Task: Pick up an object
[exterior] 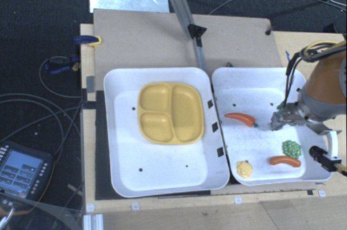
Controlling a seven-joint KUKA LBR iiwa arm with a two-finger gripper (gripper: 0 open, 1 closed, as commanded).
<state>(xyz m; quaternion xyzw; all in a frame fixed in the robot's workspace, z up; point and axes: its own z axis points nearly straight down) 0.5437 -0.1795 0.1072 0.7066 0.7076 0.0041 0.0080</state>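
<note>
Clearly the gripper [277, 121] sits low in the right bin [255, 80] just beside the orange carrot [239, 119] – whether its jaws are spread I cannot tell – so it should centre over the carrot, straddle its width and close squarely.

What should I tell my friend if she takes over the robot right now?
Gripper: low in the right bin, just right of the orange carrot; nothing seen between its fingers, and whether they are open or shut cannot be told.
Right bin: the carrot, a green bumpy toy, an orange sausage and a yellow toy.
Left bin: a yellow divided plate.
Done: nothing lifted.
Left: grasp one object and raise it.
</note>
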